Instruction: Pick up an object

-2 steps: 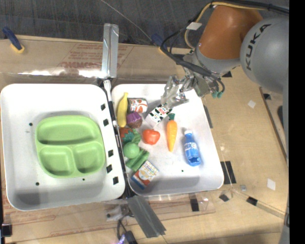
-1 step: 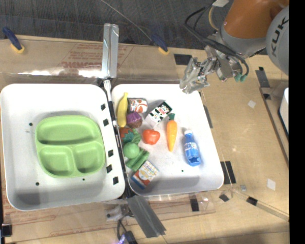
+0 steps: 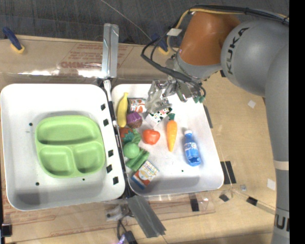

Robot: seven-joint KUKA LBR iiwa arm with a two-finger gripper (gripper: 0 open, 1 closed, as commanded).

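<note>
The right bin [image 3: 206,174] holds several toy foods: a yellow banana [image 3: 122,109], a small can [image 3: 137,104], a purple vegetable [image 3: 134,119], a red tomato [image 3: 151,136], an orange carrot [image 3: 171,133], a blue bottle [image 3: 191,147], green vegetables [image 3: 132,151] and a small printed box [image 3: 145,173]. My gripper [image 3: 159,98] hangs over the bin's back middle, just right of the can. A small black-and-white item [image 3: 162,114] lies right below it. I see nothing clearly held.
The left bin [image 3: 20,187] holds a green divided plate [image 3: 68,145]. A metal bar [image 3: 110,50] stands at the back between the two bins. Cables loop from the wrist [image 3: 157,47] above the right bin. The bench's brown top [image 3: 239,116] lies to the right.
</note>
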